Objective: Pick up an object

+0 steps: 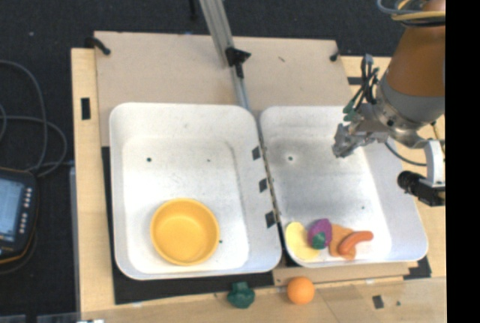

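Note:
My gripper (pixel 343 145) hangs over the upper middle of the right bin (pixel 390 186), with nothing visible between its fingers. Small toys lie crowded in that bin's near left corner: a yellow piece (pixel 295 237), a purple and green piece (pixel 320 230), and an orange-red piece (pixel 352 240). They sit well below and slightly left of the gripper. A yellow bowl (pixel 184 231) rests in the near part of the left bin (pixel 135 142).
An orange ball (pixel 300 290) and a small green object (pixel 241 295) lie on the bench in front of the bins. A metal pole (pixel 214 10) slants up from between the bins. A black device (pixel 13 218) sits far left.

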You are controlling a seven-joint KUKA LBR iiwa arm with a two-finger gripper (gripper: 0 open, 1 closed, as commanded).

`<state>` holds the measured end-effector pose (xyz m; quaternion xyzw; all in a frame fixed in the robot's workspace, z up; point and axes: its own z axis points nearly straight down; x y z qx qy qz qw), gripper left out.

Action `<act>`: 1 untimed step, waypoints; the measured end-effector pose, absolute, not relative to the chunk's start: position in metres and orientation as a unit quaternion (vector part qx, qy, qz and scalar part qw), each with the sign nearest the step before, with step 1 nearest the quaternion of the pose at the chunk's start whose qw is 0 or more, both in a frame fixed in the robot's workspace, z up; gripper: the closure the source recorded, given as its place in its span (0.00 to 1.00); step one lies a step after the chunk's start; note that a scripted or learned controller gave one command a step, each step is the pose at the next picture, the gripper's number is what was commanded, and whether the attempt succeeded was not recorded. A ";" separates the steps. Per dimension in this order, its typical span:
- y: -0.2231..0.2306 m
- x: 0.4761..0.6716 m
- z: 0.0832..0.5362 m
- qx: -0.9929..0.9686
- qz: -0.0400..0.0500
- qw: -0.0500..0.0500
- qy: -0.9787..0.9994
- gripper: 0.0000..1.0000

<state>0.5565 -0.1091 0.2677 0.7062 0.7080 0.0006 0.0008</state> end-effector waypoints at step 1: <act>-0.059 0.553 0.274 0.706 0.000 0.000 0.708 1.00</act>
